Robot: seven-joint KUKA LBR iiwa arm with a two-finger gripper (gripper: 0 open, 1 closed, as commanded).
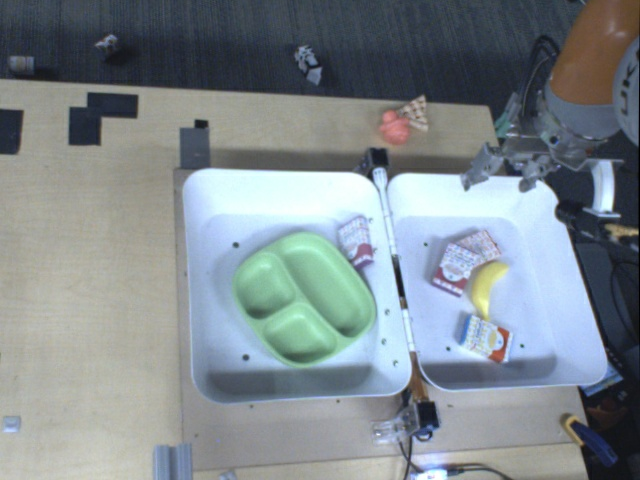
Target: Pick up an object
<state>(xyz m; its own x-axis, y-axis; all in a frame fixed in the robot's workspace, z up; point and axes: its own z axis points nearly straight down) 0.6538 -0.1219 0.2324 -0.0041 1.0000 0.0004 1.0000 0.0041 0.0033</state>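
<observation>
Camera view, looking down on the bench at a slant.

Bench point(90, 298): pale wood, carrying two shallow white bins side by side.

Left bin point(205, 268): holds a green divided plate point(303, 297) lying flat across its middle, and a small red-and-white packet point(356, 240) just beside the plate's far right rim, close to the wall shared with the other bin.

Right bin point(570, 298): holds three things grouped in its middle. A red-and-white carton point(462, 261) lies nearest the far side. A banana point(487, 284) touches the carton's right edge, its long axis running from far to near with a slight curve. A small juice box point(485, 339) lies near the banana's lower tip, toward the near wall.

Claw point(508, 167): hangs over the far rim of the right bin, at its far right corner, below the arm's orange band. Its two fingers are spread apart with nothing between them.

Bench beyond the bins: a small orange toy point(402, 123) near the far edge.

Key relation: no thing is picked yet. All three candidates in the right bin lie toward the near side and a little left of the claw; the carton is closest, the banana next. To take the banana, the fingers would probably need to close across its short width, so square to its far-to-near axis.
</observation>
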